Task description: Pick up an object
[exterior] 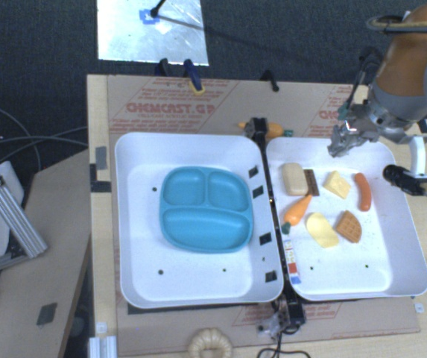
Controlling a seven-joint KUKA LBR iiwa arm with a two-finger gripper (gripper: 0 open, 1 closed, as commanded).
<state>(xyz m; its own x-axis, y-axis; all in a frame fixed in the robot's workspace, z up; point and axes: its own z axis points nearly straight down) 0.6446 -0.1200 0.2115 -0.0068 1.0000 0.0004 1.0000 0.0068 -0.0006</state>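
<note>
The right bin [403,263] holds several toy foods: a beige bread piece [293,177], a brown bar [311,182] against it, a yellow cheese wedge [337,185], a red sausage [363,191], an orange carrot [298,209], a pale yellow piece [321,230] and a brown waffle [349,227]. My gripper [339,148] hangs over the bin's far edge, up and to the right of the bread and apart from every item. Nothing shows between its tips.
A blue divided plate [204,209] lies in the left bin [135,200]. An orange-yellow toy [273,130] sits outside the bins behind the divider. A beige ring [209,343] lies at the bench's front edge. The right bin's near half is bare.
</note>
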